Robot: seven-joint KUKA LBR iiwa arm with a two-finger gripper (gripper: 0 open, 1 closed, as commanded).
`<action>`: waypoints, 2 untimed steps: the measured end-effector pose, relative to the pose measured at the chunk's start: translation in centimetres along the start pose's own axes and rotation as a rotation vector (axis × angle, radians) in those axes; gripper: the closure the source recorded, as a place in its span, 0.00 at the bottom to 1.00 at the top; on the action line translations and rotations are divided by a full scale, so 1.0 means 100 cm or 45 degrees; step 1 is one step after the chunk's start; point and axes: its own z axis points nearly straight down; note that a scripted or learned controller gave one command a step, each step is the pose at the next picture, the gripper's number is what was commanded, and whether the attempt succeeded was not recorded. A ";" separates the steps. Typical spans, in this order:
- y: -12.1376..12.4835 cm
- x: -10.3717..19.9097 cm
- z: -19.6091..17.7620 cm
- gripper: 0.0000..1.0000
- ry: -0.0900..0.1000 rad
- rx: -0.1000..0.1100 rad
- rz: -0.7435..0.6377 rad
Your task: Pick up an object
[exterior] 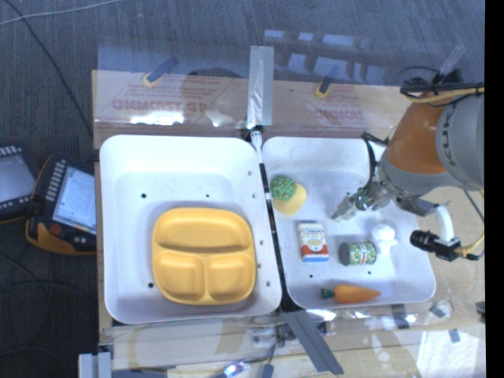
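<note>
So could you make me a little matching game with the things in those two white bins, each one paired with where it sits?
Things:
1. yellow divided tray
2. toy carrot
3. small carton
4. green can

Places:
A. along the near edge of the right bin
B. lying on its side, right of the carton
C. in the left bin
D. middle of the right bin, below the green and yellow toy

Pairs: 1-C, 2-A, 3-D, 4-B
</note>
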 end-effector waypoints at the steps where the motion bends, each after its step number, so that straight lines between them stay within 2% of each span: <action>1: -0.035 -0.006 -0.142 1.00 0.014 0.009 -0.548; 2: -0.039 0.049 -0.060 1.00 0.019 0.010 -0.352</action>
